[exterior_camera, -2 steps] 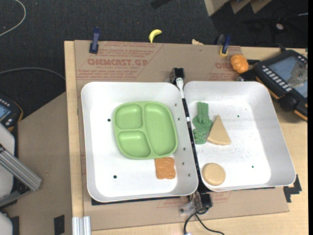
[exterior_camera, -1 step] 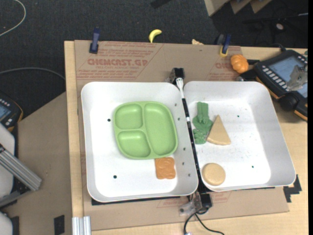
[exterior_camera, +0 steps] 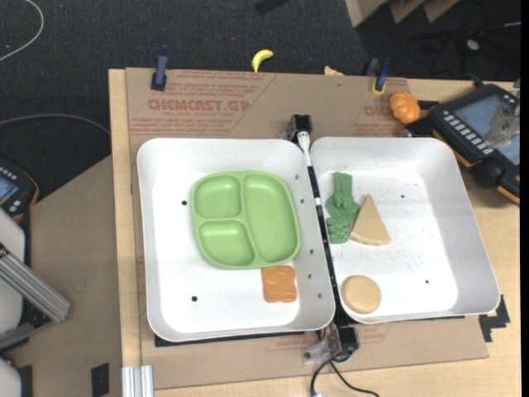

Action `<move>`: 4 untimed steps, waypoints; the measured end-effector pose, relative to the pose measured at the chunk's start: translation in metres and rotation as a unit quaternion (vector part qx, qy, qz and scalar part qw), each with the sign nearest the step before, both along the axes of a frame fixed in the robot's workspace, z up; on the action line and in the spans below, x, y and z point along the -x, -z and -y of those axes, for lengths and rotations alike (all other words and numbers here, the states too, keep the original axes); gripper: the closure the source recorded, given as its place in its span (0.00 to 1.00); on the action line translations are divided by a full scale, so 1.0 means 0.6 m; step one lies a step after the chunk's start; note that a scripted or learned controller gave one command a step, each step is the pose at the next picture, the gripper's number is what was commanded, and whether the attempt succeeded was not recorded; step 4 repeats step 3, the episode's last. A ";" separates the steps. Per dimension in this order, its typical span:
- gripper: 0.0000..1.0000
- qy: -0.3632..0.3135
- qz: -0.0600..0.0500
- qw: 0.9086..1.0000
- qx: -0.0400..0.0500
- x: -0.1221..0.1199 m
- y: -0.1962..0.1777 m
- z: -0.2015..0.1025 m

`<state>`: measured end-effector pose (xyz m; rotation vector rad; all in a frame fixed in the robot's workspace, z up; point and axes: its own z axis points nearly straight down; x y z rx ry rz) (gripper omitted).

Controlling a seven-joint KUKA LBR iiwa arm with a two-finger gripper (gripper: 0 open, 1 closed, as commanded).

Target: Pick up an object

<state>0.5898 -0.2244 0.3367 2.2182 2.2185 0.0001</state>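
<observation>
Looking Down on Two Bins and Five Pieces

Looking at the left bin (exterior_camera: 157,222), I see a green plate (exterior_camera: 245,219) with three compartments and rounded corners lying flat near its middle. An orange square piece (exterior_camera: 279,284) with a waffle-like surface lies just beside the plate's near edge. In the right bin (exterior_camera: 430,213) all three things sit toward the left wall: a green leafy-looking piece (exterior_camera: 340,208), a tan wedge (exterior_camera: 369,223) touching it on the right, and a round tan disc (exterior_camera: 361,294) apart from both, near the front rim. Any of these could be picked; none is lifted. How my gripper stands I cannot tell.

Both bins are shallow, white and smooth, and they meet along a dark seam. They rest on a brown cardboard sheet (exterior_camera: 207,106) with red printing, held by two blue clamps (exterior_camera: 159,69) at its far edge. A small yellow curved thing (exterior_camera: 262,58) and a small orange thing (exterior_camera: 404,106) lie at that edge too. A black handheld controller (exterior_camera: 479,122) sits on the table (exterior_camera: 508,246) to the right. The floor (exterior_camera: 124,23) is dark carpet
</observation>
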 end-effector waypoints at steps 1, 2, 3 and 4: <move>1.00 0.000 0.000 1.000 0.000 0.004 -0.003 -0.001; 1.00 0.000 0.000 1.000 0.000 -0.003 -0.001 -0.003; 1.00 0.000 0.000 1.000 0.000 0.001 -0.011 -0.016; 1.00 0.000 0.000 1.000 0.000 0.001 -0.011 -0.016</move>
